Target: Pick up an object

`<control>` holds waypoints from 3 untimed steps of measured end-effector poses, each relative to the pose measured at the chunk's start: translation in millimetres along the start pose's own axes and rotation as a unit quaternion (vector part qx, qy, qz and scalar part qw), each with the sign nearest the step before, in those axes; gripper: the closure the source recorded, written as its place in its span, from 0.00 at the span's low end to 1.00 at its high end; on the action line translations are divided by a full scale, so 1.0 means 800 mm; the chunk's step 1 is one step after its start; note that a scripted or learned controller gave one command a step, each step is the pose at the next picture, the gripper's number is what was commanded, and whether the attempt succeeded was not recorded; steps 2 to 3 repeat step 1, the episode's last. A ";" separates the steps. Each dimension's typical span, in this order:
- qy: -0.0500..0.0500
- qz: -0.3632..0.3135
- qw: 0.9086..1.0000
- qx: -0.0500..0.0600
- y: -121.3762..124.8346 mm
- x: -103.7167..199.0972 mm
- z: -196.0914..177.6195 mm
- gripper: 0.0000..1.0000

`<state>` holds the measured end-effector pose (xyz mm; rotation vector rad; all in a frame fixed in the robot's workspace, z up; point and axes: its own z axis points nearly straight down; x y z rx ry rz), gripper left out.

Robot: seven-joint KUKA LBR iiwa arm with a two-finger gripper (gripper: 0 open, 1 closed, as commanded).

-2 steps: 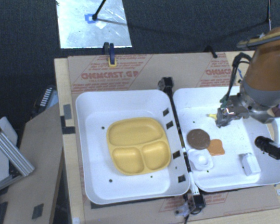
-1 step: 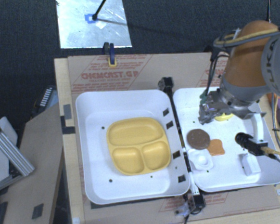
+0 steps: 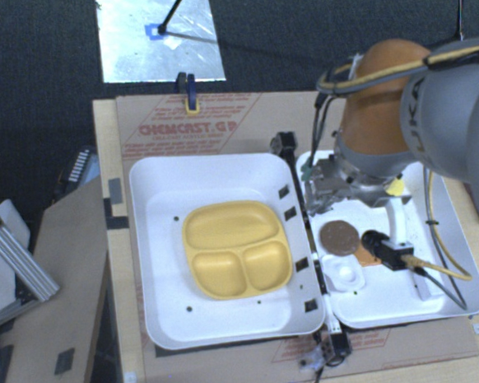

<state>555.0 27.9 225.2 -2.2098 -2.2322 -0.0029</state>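
The gripper (image 3: 326,190) hangs in the right bin (image 3: 466,288), near its rear left corner. A brown disc (image 3: 340,237) lies just frontward.

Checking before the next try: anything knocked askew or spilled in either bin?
Nothing stands out. The yellow tray lies flat in the left bin. In the right bin, the brown disc and small white piece lie near the divider.

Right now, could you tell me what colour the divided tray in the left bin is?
Yellow tray, seen in the camera view.
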 end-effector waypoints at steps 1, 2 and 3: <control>0.000 0.001 1.000 0.000 0.002 0.056 0.005 1.00; 0.000 0.001 1.000 0.000 0.002 0.056 0.005 1.00; 0.000 0.001 1.000 0.000 0.002 0.056 0.005 1.00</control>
